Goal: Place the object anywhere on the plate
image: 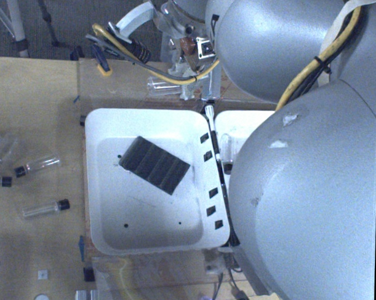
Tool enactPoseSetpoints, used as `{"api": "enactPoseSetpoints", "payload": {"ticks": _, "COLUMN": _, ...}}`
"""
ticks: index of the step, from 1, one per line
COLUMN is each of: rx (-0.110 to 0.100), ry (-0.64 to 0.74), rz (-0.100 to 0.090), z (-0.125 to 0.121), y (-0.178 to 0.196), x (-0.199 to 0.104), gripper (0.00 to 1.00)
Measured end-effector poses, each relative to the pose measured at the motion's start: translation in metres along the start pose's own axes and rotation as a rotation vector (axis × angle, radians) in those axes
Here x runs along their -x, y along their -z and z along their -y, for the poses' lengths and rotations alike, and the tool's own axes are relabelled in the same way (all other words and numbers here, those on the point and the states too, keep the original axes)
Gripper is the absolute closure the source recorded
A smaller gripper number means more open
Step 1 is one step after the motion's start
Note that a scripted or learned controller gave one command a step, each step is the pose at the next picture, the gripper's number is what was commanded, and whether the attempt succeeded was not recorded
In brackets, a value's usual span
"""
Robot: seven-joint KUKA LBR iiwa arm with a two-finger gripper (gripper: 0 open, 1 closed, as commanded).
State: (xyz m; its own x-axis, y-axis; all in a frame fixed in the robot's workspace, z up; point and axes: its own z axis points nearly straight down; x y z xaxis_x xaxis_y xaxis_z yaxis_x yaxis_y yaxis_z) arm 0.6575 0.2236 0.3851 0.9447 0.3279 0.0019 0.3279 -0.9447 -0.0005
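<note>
The tool (192, 51) hangs beyond the bins; I cannot tell its opening or load. The dark ribbed plate (155, 165) lies below it, in the left bin (95, 174). Risk: the bulky arm (309, 193) hides the right bin, so a placement could miss.

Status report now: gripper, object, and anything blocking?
Gripper beyond the bins, jaws unclear. Dark ridged slab lies tilted in left bin, untouched. Arm covers most of right bin.
</note>
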Motion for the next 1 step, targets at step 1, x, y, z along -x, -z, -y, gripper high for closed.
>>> {"api": "enactPoseSetpoints", "payload": {"ticks": 1, "rx": -0.002, "ry": 0.297, "rz": 0.008, "z": 0.0048, "y": -0.033, "x": 0.0059, "gripper": 1.0}}
